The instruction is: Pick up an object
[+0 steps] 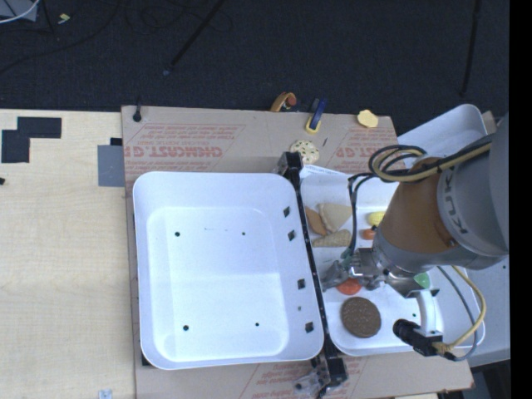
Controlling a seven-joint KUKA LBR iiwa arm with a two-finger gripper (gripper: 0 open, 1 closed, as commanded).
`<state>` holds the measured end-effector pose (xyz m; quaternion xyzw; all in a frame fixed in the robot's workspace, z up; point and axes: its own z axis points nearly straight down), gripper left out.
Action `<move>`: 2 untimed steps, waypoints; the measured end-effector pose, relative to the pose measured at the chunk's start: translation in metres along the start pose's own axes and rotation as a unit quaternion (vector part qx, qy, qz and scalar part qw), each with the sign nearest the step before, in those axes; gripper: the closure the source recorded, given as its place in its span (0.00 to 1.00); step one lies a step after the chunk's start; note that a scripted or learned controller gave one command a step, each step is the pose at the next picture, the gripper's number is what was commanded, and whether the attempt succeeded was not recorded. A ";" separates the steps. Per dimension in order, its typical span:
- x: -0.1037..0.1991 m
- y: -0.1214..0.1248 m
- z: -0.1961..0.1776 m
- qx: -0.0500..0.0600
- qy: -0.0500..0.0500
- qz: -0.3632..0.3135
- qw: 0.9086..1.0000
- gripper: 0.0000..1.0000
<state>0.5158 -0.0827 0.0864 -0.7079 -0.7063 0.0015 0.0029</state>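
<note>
The right bin (pixel 366 345) holds several small objects: a round brown disc (pixel 362 317), a red piece (pixel 349 288), tan wedge-shaped pieces (pixel 327 219), a yellow piece (pixel 376 219) and a green piece (pixel 422 281). The arm's grey and orange wrist hangs over this bin. My gripper (pixel 350 272) reaches down at the bin's left side, just above the red piece and beside the divider between the bins. The wrist hides much of the bin's middle.
The left bin (pixel 143 248) lies beside it with a bare white floor. On the cardboard behind the bins lie a dotted round disc (pixel 303 150), a blue and yellow item (pixel 314 116), an orange ring (pixel 284 101) and a yellow lump (pixel 367 119).
</note>
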 end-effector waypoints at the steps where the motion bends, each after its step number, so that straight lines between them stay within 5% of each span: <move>1: -0.001 0.002 -0.011 0.000 0.000 0.002 1.000 1.00; 2: 0.059 0.078 -0.107 -0.008 -0.001 -0.005 1.000 1.00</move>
